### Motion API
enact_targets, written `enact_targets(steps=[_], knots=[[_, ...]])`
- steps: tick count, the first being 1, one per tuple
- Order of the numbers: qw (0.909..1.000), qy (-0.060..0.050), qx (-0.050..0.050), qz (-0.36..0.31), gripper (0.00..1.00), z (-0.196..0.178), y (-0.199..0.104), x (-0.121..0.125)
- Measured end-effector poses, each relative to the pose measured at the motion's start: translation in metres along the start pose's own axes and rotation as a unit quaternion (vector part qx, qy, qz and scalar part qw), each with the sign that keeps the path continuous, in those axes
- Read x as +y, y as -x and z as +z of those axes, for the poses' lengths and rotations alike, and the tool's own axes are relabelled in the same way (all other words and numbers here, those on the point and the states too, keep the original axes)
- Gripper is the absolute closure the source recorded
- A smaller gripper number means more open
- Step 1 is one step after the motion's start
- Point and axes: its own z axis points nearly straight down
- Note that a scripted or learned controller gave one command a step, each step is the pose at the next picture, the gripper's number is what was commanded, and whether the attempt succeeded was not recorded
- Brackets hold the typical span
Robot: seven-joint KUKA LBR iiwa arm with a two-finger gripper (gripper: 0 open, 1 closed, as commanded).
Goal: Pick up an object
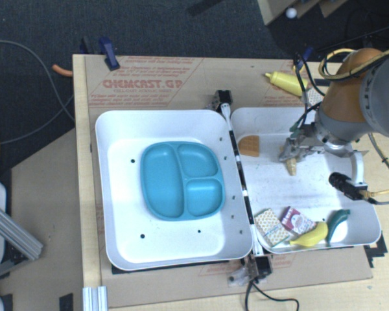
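2 shallow white bins are set side by side on a brown board marked with red lettering point(142, 83). A blue clamp point(107, 52) is fixed at the board's far left corner, and a yellow object point(284, 81) lies on the board just beyond the right bin point(266, 118), near black and yellow cables.

The left bin point(117, 173) is occupied by 1 blue divided tray point(180, 179) with 3 compartments, placed near its middle.

In the right bin, a small tan-brown piece point(249, 146) is seen against the wall shared with the left bin. Along the near edge a cluster is gathered: a checkered packet point(270, 226), a red and white packet point(297, 221), a yellow banana point(310, 236) and a teal-handled item point(338, 221), all touching or just beside one another.

The grey arm point(360, 102) is extended into the right bin from the right. The gripper point(290, 159) is lowered near the bin floor in the far half, and a small tan object point(290, 167) is seen at its tips; whether it is held between them cannot be told, nor how far apart they stand. The tan-brown piece lies just to the gripper's left, apart from it; the cluster lies well apart, toward the near edge.
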Motion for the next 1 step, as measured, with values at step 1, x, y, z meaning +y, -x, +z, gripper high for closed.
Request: enact_targets(steps=[1], knots=[[1.0000,0.002,0.000,-0.001,1.00,-0.1009,-0.0859,-0.0175]])
